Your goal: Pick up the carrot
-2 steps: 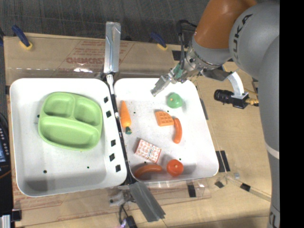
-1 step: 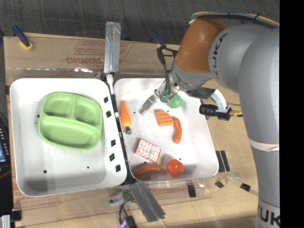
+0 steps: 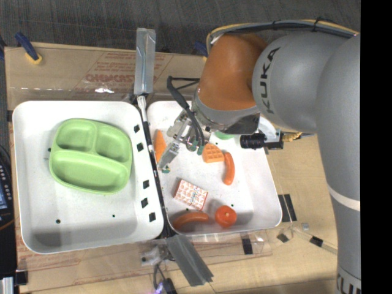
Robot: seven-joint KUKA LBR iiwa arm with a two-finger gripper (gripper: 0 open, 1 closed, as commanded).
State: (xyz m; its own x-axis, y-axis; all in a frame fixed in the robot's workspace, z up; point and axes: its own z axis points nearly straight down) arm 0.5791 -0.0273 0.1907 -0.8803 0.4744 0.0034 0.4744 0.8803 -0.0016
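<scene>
The carrot [image 3: 159, 144], a short orange stick, lies in the right bin [image 3: 269, 195] along its left wall, pointing away from the camera. My gripper [image 3: 173, 144] hangs low just to the right of it, reaching down from the grey and orange wrist. The gripper stands open, with one silver finger [image 3: 171, 153] close beside the carrot. Nothing sits between the fingers. The carrot rests on the bin floor.
The right bin also holds an orange waffle piece [image 3: 212, 154], an orange sausage [image 3: 228, 168], a pink-and-white box [image 3: 190, 195], a red tomato [image 3: 225, 215] and a reddish sausage [image 3: 190, 218]. A green divided plate [image 3: 92, 155] lies in the left bin [image 3: 30, 225].
</scene>
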